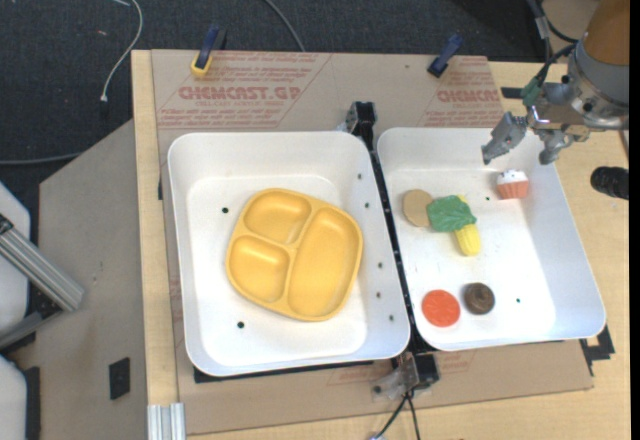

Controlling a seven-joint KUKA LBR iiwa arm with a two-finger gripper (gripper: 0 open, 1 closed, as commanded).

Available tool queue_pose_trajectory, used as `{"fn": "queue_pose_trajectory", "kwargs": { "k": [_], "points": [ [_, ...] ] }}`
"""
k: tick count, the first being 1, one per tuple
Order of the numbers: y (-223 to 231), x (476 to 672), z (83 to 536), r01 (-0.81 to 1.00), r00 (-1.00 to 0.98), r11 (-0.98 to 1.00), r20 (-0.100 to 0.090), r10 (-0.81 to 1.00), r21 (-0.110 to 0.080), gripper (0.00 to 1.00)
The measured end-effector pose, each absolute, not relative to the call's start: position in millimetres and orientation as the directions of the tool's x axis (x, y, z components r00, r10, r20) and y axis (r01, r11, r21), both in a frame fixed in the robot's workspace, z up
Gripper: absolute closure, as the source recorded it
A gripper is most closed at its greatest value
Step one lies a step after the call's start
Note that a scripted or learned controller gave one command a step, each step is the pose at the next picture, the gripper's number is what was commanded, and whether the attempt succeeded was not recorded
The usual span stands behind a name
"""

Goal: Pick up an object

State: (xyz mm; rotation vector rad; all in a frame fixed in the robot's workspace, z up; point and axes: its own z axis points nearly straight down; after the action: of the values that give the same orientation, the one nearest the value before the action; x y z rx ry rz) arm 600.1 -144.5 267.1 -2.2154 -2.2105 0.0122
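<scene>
Five small items sit in the right bin (560, 258), closest to the spread, empty claw (524, 148) being the orange-and-white block (511, 185) at the far side, so I'd center over it, drop straight, then close squarely across it before lifting.

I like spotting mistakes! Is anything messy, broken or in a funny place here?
Nothing looks spilled or broken. The yellow plate lies a bit crooked in the left bin. The corn, cookie and other toy foods lie loose in the right bin.
</scene>
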Motion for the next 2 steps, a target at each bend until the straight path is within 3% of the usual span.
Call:
{"fn": "queue_pose_trajectory", "kwargs": {
  "k": [1, 2],
  "points": [
    [-144, 602.2, 274, 1.000, 0.000, 0.000, 0.001, 1.000, -0.001, 0.00],
    [-151, 605.3, 229, 1.000, 0.000, 0.000, 0.001, 1.000, -0.005, 0.00]
  ]
}}
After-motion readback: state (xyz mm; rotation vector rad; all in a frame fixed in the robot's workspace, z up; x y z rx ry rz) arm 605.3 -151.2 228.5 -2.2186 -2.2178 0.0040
